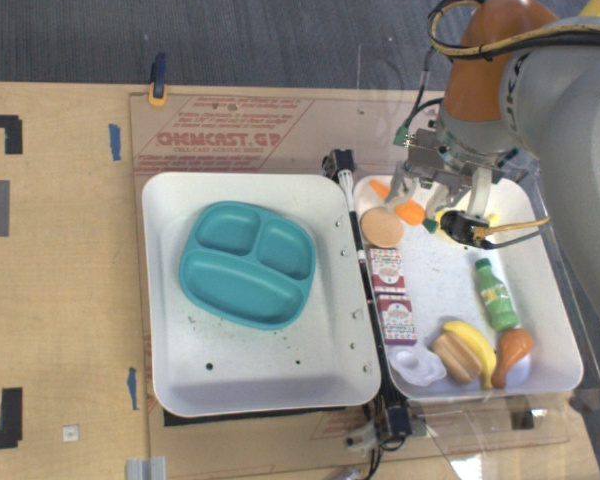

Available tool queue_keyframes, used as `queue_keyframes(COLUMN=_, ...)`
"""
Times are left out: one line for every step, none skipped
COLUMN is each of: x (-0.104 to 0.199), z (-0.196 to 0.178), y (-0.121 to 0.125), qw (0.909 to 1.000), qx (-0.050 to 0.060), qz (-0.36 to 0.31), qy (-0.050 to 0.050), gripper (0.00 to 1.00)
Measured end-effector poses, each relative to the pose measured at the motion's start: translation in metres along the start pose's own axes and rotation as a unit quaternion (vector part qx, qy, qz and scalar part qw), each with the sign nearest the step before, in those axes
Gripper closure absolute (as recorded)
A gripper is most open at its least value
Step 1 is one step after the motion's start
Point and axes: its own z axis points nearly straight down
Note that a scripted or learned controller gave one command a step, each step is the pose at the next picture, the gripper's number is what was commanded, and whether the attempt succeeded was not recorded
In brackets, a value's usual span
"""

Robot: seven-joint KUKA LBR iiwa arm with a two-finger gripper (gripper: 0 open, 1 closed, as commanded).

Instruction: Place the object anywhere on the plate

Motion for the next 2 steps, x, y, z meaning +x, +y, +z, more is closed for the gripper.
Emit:
queue_keyframes(x=0.048, z=-0.004, y=-0.060, qw=0.9997, qx=-0.022, qz=-0.003, qy=0.008, gripper=1.00)
queue_keyframes(x=0.079, z=-0.007, y=-0.096, qw=0.9976, qx=-0.032, qz=0.061, qy=-0.002, gripper=1.00)
